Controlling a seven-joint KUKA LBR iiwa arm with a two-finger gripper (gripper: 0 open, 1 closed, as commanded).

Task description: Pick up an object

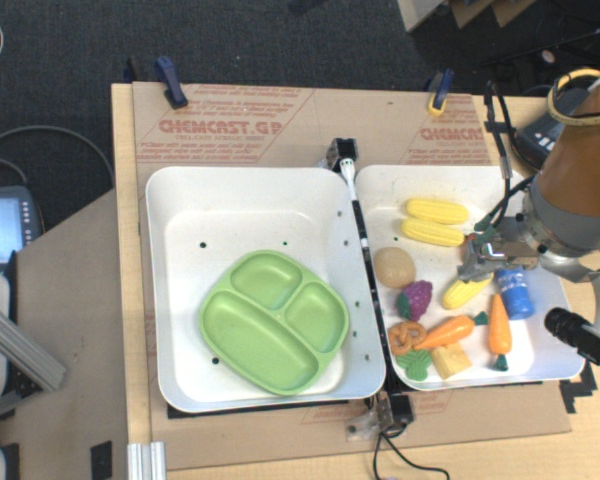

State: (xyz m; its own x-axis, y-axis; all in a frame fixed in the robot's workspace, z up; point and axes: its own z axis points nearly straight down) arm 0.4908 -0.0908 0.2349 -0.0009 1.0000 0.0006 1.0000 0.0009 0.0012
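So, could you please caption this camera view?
Pincer lowered over toy food in the right bin; green tray sits left.

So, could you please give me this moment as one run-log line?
phase: reaching | end effector: low in right bin, over yellow piece | grasp: unconfirmed | left bin: green tray

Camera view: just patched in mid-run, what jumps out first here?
The big green divided plate lies alone in the left bin. The right bin is crowded with toy food: two corn cobs near the top, carrots and purple grapes lower down. The gripper hangs low over that pile, beside a yellow piece.
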